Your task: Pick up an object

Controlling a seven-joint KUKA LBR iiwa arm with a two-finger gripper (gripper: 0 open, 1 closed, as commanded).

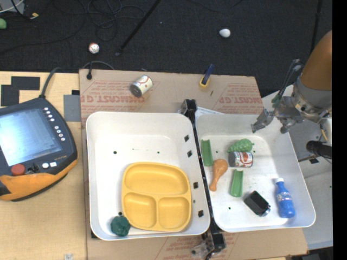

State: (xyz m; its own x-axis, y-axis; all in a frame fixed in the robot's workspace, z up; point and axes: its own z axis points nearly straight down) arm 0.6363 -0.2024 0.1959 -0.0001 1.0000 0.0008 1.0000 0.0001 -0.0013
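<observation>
- You have the arm (317, 75) reaching in over the upper right corner of the right bin (303, 221), with its gripper (274, 121) hanging above that bin's back rim.
- The gripper's two fingers stand spread apart with nothing between them; it holds nothing.
- Everything you could pick lies below and to the left of the gripper in this view, on the right bin's floor.
- The blue bottle (284, 199) lies near the bin's right wall, long axis running roughly front to back.
- The black block (256, 203) sits just left of it.
- The small can (241, 158) lies on its side just below the green bumpy toy (242, 145); I judge these two the nearest targets.
</observation>
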